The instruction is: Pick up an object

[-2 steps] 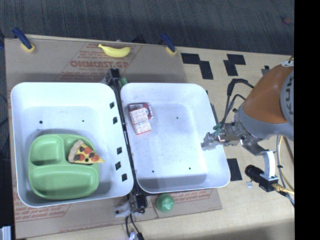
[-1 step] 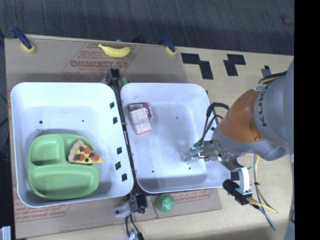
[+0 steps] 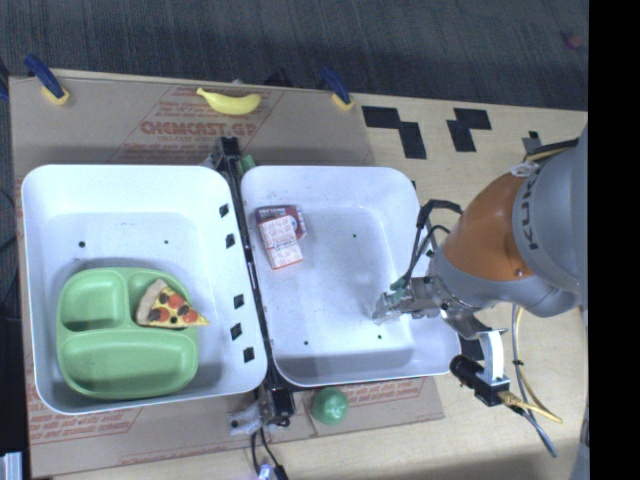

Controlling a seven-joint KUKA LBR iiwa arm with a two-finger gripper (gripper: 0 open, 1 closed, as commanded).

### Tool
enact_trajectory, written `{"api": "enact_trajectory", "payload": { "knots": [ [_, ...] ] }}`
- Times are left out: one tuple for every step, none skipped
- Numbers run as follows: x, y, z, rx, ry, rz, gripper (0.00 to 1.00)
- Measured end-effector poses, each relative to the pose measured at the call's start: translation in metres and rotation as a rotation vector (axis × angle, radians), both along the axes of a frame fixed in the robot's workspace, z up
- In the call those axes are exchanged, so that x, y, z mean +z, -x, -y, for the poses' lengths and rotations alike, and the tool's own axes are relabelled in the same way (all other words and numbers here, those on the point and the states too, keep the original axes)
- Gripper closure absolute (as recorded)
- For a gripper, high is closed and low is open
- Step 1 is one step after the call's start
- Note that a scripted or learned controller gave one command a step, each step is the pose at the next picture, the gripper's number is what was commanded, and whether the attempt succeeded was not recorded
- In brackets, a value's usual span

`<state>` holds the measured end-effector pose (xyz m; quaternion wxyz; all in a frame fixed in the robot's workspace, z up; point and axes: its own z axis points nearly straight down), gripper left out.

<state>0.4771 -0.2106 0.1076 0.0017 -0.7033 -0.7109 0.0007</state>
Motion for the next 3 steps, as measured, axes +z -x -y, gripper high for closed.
{"api": "enact_trajectory", "payload": {
  "knots": [
    [-0.016, 0.0, -0.019, -0.003, 0.0, 0.002, 1.0],
    [0.061, 0.0, 0.001, -0.006, 0.002, 0.004, 1.0],
    [0.168, -0.099, 0.0, -0.005, 0.004, 0.009, 1.0]
  ]
}}
